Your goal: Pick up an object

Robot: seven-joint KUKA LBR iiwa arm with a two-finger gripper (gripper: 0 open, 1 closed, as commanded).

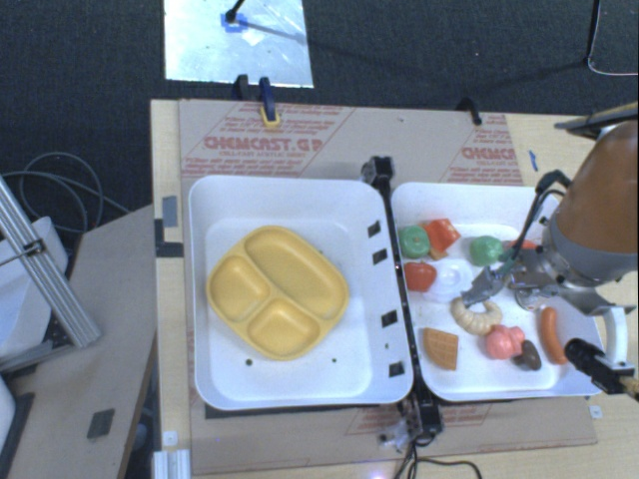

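The right bin (469, 196) holds several small toy foods: a green piece (414, 239), an orange-red piece (440, 235), a red piece (419, 275), a green lump (486, 249), a beige ring (475, 316), a tan cracker-like block (440, 347), a pink piece (504, 341), a dark brown lump (528, 356) and an orange sausage (549, 334). My gripper (483, 285) reaches in from the right and hovers just above the beige ring, near the bin's middle. Its fingers look slightly apart with nothing between them.
The left bin (230, 203) carries a yellow divided plate (278, 290). Black clips line the divider (391, 267) between the bins. A shiny metal sheet (238, 26) lies on the dark floor beyond the bench. Cables trail at the left.
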